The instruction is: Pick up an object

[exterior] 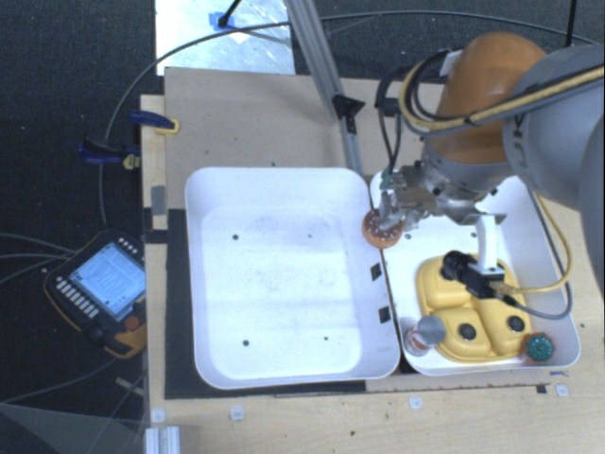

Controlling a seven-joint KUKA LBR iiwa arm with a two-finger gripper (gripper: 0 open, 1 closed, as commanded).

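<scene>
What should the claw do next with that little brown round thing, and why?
Probably lift straight up a little. The claw sits right over the brown round thing, at the edge where the left bin and right bin meet. A small lift would show whether it really has it.

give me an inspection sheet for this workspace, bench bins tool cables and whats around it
surface: tan bench bearing two white bins side by side, left bin and right bin.
job's things: yellow toy, teal ball and small grey knob in the right bin; brown disc over the rims between the bins.
clutter: nothing seen.
tool: tool right above the brown disc; whether it grips it cannot be told.
cables: yellow and black cables loop by the wrist; grey cable across the floor.
surroundings: teach pendant on dark floor, blue clamps at the bench edge, slanted metal pole.
</scene>
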